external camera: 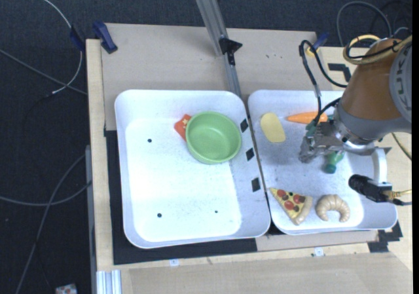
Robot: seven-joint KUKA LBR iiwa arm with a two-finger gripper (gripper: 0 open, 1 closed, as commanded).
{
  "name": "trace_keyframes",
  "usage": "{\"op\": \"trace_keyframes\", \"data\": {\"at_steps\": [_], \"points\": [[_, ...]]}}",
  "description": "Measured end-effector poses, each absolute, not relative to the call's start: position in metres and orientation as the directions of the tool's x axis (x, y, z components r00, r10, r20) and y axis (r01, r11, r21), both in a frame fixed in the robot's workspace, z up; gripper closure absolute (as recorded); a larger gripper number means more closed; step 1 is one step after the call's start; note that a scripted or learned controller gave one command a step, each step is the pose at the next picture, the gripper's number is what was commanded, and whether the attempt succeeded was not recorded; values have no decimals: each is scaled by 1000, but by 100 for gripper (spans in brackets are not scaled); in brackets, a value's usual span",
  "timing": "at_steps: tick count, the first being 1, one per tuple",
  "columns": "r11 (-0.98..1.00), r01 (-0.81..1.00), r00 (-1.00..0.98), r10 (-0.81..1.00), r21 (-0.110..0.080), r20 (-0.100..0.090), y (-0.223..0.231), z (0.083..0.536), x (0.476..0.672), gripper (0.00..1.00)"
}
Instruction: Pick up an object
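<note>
Hovering low in the right bin point(366, 220), my gripper point(314, 148) is near a green object point(330, 165) at four o'clock. A carrot point(304, 117) lies at twelve o'clock. If my jaws are released or clenched, I cannot tell.

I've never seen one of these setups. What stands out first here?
The green bowl in the left bin stands out, with something orange-red tucked at its left edge. In the right bin, the gripper hangs low among toy foods: a carrot, a pizza slice, a croissant.
</note>
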State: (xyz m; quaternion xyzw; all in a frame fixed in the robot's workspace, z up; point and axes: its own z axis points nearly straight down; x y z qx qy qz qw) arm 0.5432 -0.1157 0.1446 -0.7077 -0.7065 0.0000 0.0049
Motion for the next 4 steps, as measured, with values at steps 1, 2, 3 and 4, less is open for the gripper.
{"op": "trace_keyframes", "data": {"at_steps": [1,2,3,4], "points": [[1,1000,-1,1000,7,1,-112,198,544,100],[1,1000,-1,1000,5,1,-107,244,548,100],[1,1000,-1,1000,6,0,-107,287,550,100],[5,1000,-5,1000,-11,5,-53,269,557,100]]}}
